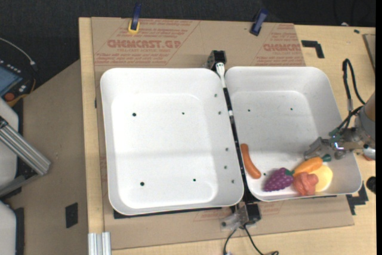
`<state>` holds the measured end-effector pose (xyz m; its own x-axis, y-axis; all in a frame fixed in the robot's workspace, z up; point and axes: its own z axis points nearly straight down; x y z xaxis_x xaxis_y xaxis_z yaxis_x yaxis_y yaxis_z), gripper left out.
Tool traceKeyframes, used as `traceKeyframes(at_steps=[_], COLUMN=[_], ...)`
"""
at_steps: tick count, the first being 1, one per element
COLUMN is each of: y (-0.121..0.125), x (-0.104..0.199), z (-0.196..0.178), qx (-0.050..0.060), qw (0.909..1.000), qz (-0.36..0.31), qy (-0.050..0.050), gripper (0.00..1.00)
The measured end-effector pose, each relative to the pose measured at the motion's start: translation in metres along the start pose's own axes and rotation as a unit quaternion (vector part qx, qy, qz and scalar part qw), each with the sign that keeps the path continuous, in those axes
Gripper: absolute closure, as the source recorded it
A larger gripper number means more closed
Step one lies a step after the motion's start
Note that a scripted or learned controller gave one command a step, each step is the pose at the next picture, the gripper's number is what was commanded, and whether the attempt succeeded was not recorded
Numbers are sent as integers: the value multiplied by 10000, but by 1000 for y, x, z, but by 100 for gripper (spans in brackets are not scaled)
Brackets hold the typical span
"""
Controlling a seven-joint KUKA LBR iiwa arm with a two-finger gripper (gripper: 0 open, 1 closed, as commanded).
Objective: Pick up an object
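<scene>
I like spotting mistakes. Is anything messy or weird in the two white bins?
Nothing is spilled or broken. All the toy food sits bunched in the right bin's near corner: a hot dog, purple grapes, and a red, yellow and orange pile. The claw is right beside that pile.

Four toy foods, clustered in the lower right of the frame, in the near right corner of the right bin point(280, 83). Orange hot dog point(250, 162), slim and slanted, lay alone at the left by the bin's inner wall. Purple bunch of grapes point(279, 179) sat just right of it. Red piece point(305, 183) rested touching a yellow fruit point(323, 177), with an orange piece point(311, 164) lying on top of both.
</scene>
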<state>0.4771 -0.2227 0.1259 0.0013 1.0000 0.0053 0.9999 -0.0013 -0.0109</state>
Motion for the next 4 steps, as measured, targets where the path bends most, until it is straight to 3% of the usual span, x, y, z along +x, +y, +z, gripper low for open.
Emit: traceKeyframes(at_steps=[1, 2, 3, 4], y=[2, 24, 11, -1], x=[-1, 104, 157, 136], z=[-19, -79, -234, -358], qx=[-68, -92, -156, -144], qw=[10000, 9999, 9999, 9999], qz=[4, -66, -52, -7], qy=[-36, -16, -26, -44], gripper=[100, 100, 100, 100])
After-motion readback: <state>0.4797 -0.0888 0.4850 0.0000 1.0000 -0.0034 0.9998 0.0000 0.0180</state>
